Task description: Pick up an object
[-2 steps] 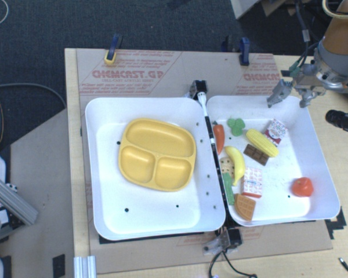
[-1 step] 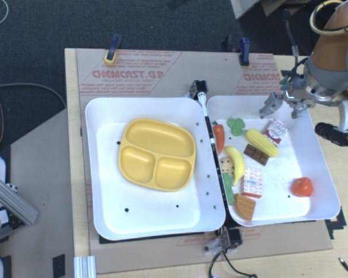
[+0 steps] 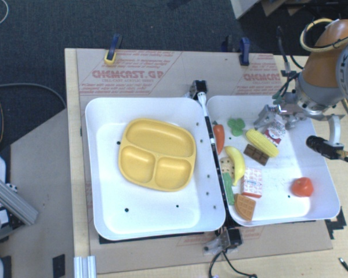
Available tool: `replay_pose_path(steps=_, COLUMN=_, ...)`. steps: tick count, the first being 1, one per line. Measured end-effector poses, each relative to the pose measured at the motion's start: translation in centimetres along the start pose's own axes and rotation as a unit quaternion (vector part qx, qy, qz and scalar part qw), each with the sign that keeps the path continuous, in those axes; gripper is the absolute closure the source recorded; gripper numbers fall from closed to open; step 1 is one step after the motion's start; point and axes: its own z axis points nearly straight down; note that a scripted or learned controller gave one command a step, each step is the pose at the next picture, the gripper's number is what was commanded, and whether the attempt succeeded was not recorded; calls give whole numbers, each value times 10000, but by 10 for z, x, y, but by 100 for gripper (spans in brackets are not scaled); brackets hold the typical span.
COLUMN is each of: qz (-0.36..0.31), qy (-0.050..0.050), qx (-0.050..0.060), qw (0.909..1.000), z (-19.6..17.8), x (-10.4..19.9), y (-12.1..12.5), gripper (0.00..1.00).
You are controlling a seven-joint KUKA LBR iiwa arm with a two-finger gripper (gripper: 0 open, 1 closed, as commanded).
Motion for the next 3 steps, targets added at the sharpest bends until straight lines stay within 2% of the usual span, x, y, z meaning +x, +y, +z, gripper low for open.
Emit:
replay_pose_path(steps=1, qz=-8, qy=-22, qx=-50, qw=10000, z=38, x=0, y=2, gripper=0)
replay_pose_path(steps=2, qz=-8, qy=-53, qx=-106, qw=9999, z=23, x=-2, y=5, gripper=100)
replay_pose_path(steps=3, qz=-5, qy=-23, qx=-76, qw=10000, z=-42, x=-2, y=2, gripper=100)
